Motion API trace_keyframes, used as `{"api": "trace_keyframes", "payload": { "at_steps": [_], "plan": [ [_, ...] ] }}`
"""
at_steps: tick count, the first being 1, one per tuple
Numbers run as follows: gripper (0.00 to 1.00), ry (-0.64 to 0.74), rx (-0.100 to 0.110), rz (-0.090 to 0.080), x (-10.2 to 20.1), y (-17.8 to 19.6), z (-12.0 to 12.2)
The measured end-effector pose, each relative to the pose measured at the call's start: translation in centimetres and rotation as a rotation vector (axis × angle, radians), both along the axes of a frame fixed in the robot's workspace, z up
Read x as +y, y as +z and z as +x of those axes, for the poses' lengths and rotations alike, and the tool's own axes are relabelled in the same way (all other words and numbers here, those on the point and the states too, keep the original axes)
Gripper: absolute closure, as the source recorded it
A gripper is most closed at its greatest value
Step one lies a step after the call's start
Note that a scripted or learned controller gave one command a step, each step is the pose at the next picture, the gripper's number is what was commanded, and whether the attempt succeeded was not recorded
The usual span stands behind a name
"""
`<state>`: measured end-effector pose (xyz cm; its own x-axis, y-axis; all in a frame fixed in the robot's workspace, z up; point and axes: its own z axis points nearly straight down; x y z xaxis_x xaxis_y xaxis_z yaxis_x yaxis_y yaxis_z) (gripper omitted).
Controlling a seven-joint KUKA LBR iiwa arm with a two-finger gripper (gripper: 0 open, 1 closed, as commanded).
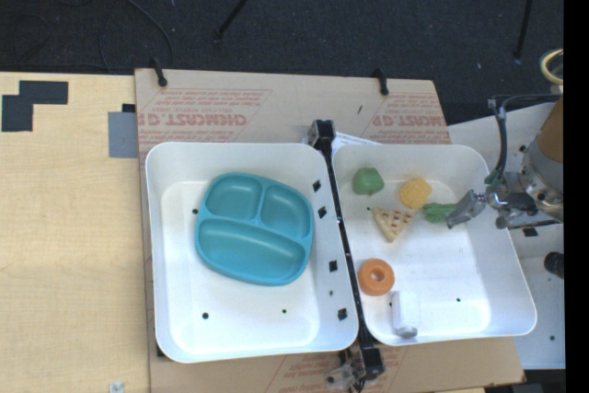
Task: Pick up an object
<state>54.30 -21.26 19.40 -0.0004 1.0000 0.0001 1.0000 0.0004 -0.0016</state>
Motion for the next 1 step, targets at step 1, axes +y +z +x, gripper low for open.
{"api": "trace_keyframes", "payload": {
  "at_steps": [1],
  "plan": [
    [0.00, 0.000, 0.006, 0.003, 0.33, -6.38, 0.13]
  ]
}}
